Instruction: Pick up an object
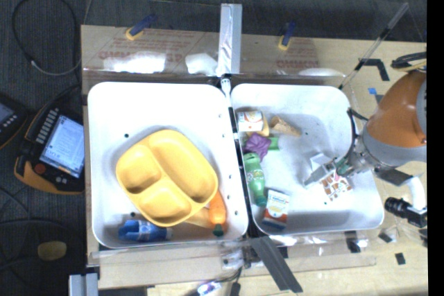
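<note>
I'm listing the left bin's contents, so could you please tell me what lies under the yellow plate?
An orange carrot and a blue bottle poke out from under the yellow plate. Their covered parts, and anything else beneath it, cannot be seen.

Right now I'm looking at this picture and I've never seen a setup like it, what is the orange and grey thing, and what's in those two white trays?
The camera sits above a bench and looks down at a slant. The orange and grey shape at the right is a robot arm; its gripper reaches into the right bin. Whether it grips anything is unclear. Near it lies a small patterned packet. Along that bin's left side are a small carton, a purple toy, a green bottle and a white and red carton. The left bin holds a yellow divided plate, a carrot and a blue object.
</note>
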Available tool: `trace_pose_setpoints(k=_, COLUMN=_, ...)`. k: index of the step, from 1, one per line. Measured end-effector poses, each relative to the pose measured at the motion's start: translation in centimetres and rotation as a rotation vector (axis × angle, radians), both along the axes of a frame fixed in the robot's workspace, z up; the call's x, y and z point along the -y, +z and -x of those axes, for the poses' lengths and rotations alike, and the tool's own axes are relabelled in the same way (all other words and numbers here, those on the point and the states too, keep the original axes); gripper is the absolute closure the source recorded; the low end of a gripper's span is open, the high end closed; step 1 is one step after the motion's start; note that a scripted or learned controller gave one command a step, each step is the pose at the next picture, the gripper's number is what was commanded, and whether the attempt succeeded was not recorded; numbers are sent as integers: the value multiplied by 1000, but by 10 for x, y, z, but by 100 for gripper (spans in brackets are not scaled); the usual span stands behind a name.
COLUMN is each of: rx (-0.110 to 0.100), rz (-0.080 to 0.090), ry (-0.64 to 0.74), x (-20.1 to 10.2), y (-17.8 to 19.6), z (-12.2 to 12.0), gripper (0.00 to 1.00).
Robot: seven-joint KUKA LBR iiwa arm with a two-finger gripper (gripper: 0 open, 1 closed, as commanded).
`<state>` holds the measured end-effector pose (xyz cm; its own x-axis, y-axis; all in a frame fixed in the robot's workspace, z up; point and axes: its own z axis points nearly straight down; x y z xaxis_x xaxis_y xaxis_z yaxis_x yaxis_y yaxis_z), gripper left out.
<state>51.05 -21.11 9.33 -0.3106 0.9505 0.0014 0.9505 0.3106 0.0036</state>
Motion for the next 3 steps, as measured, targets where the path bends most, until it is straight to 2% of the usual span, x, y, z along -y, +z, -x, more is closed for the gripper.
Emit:
trace_pose_setpoints(k=1, rx=-1, rz=-2, ry=0, x=-1, y=8, z=-1, gripper=100)
trace_pose_setpoints(k=2, rx=-6, rz=3, ry=-73, x=-41, y=87, z=-8, gripper=100)
trace_pose_setpoints(k=3, rx=-8, rz=4, ry=-164, x=-87, y=112, z=-66, gripper=100)
